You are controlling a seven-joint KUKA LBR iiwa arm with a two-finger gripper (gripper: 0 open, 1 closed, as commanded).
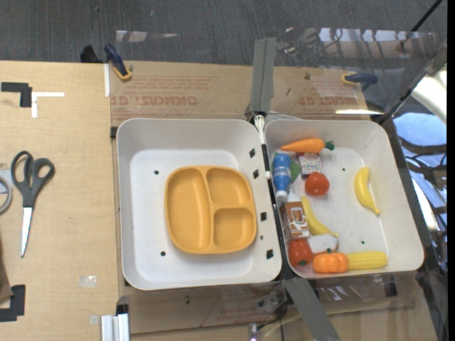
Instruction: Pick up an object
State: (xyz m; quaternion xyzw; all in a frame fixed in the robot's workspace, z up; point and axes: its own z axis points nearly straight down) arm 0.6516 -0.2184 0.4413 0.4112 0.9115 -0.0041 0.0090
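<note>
Looking down on a pale wooden tabletop (64,247) with scissors (28,182) lying at its left and brown cardboard (178,91) spread under two glossy white bins. Finding the left bin (135,148) carrying a smooth yellow plate (211,209) moulded into three compartments, broad, shallow and awkward to pinch except at the rim. Finding the likely pickings in the right bin (392,183), all looking like hard toy plastic: a tapered carrot (302,145) near the far wall, a blue bottle (281,172) lying against the dividing wall, a round tomato (317,184), a curved banana (366,189) lying alone on bare floor, a flat brown packet (296,219) touching a second banana (317,222), and an orange (330,263) pressing against a knobbly corn cob (367,260) at the near wall. Judging the lone banana the safest target – standing well apart from everything else. Not being able to tell whether the fingers are open or closed. Expecting trouble mostly from crowding: reaching into the near-corner cluster, risking nudging neighbours or jamming against the bin wall. Expecting slick rounded pieces such as the tomato and orange to be squirting out of a closing pinch – and the thin packet to be lying too flat for any purchase.
</note>
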